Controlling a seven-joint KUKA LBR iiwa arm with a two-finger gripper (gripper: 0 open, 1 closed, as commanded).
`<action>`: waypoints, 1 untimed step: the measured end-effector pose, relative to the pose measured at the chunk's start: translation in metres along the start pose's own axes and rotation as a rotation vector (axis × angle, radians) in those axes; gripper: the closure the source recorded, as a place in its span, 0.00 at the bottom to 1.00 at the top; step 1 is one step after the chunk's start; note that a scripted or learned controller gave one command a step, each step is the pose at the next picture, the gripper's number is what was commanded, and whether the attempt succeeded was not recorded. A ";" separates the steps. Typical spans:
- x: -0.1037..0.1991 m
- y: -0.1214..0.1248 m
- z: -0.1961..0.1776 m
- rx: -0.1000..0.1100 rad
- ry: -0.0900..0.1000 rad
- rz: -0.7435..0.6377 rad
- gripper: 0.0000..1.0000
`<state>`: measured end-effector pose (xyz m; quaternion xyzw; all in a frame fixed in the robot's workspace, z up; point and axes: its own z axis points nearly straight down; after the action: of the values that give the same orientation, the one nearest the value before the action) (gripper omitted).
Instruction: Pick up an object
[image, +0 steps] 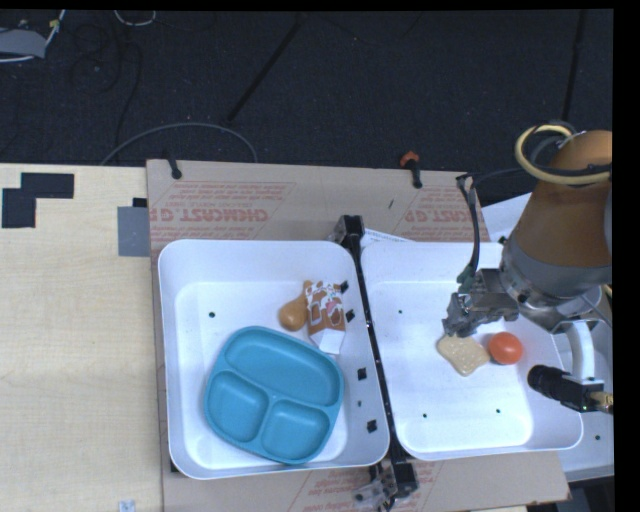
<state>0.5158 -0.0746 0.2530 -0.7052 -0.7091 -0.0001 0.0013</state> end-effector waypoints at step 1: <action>0.050 0.017 0.016 0.002 0.000 0.001 1.00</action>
<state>0.5324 -0.0242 0.2373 -0.7056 -0.7086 0.0009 0.0021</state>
